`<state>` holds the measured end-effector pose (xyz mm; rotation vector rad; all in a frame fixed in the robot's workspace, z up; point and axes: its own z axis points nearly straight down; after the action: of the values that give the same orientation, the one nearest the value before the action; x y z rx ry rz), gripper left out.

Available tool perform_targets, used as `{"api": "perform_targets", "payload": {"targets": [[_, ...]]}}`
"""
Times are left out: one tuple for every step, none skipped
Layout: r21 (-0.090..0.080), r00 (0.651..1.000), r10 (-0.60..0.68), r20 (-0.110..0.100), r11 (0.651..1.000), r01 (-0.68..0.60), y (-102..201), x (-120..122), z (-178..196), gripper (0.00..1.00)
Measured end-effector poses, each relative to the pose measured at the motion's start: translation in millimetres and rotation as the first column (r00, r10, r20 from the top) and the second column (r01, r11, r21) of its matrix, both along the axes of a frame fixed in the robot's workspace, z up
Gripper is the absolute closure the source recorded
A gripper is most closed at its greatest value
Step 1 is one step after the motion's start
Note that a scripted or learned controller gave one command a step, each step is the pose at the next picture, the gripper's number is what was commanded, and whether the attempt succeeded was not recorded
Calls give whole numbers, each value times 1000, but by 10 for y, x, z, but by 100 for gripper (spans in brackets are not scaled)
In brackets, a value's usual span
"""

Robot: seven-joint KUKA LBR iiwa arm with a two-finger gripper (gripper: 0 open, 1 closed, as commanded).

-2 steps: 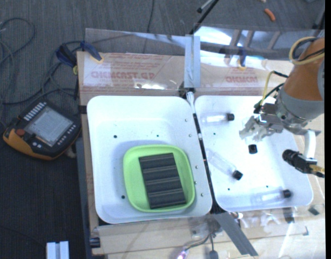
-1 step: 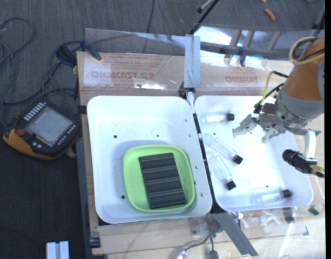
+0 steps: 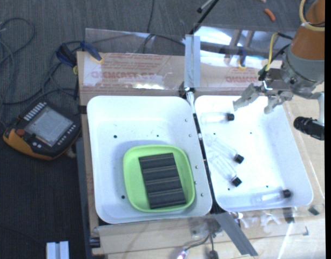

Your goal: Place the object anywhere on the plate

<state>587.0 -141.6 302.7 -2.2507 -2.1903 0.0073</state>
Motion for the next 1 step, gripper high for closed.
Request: {"api": "perform_targets", "payload": {"targets": [[-2, 994, 111, 1, 994, -111, 338, 341, 644, 0]]}}
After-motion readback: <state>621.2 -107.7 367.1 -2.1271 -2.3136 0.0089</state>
